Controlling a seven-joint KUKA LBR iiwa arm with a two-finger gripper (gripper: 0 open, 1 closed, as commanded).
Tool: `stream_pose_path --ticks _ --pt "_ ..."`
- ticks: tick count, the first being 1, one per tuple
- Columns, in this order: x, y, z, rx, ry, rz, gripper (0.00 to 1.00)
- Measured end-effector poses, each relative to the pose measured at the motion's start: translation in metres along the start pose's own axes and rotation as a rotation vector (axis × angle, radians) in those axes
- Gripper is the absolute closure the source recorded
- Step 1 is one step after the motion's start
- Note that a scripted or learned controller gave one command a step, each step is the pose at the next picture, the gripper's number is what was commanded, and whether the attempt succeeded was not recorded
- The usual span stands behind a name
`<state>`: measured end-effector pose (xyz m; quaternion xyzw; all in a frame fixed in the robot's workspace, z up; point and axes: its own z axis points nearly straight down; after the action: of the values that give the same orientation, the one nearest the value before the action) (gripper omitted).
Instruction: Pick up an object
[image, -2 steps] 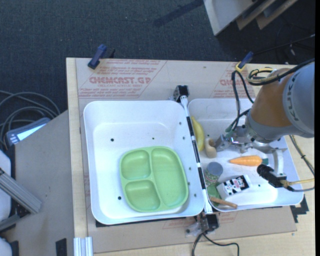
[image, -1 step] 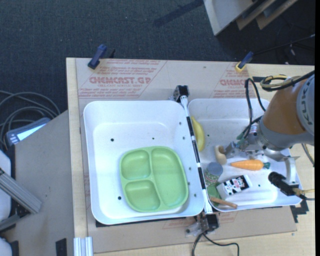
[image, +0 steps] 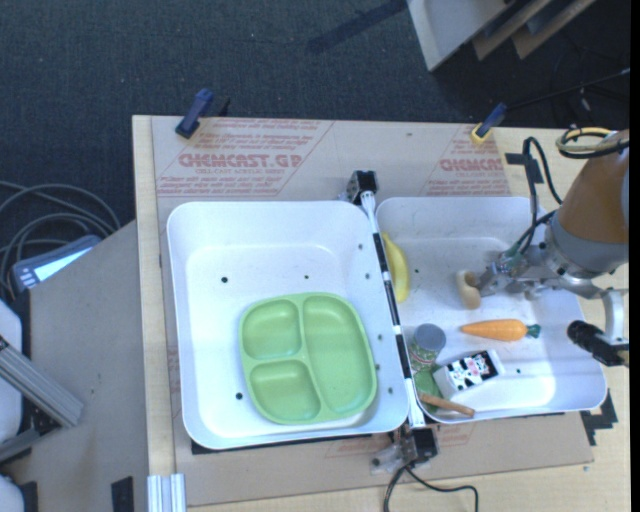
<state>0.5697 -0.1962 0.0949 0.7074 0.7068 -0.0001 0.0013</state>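
We see the grey two-finger gripper (image: 497, 278) — its opening we cannot tell — just beside a small beige wooden peg (image: 468, 289), with the orange plastic carrot (image: 495, 329) below it, lying crosswise.

The right bin (image: 560, 395) holds an orange carrot (image: 494, 329) lying flat at centre, a yellow banana (image: 397, 268) at nine o'clock, and a beige piece (image: 468, 289) between them.

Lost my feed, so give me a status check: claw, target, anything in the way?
Claw low in right bin, beside the tan piece. Carrot lies apart, untouched. Banana at the divider; green tray in left bin.
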Motion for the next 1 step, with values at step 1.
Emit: stream_pose_path --ticks 1 --pt "0.0214 0.0578 0.0103 0.022 0.008 0.002 0.00"
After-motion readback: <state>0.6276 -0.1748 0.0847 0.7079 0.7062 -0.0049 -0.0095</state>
